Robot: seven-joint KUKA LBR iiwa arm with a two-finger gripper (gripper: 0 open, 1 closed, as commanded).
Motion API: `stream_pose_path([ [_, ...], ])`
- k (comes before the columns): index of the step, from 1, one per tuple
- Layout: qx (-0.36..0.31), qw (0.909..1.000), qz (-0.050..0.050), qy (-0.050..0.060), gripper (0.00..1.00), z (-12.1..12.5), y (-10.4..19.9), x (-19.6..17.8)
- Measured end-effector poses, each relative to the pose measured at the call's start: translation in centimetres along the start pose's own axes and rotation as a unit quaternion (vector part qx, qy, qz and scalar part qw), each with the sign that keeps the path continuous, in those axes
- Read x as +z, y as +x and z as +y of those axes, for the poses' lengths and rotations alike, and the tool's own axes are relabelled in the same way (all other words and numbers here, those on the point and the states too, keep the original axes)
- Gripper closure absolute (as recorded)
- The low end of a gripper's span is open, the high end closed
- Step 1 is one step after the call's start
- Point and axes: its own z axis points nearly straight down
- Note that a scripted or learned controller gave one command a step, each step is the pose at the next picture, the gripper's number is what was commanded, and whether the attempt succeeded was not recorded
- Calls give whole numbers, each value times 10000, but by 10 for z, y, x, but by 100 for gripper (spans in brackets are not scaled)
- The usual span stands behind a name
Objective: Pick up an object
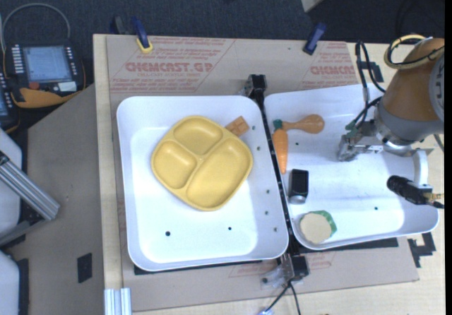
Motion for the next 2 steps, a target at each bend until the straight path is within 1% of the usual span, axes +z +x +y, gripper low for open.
stream_pose_path([
  [1,-6,10000,22,52,100,5,-5,-44],
  [2,-13,10000,21,42,100,16,-3,-101],
])
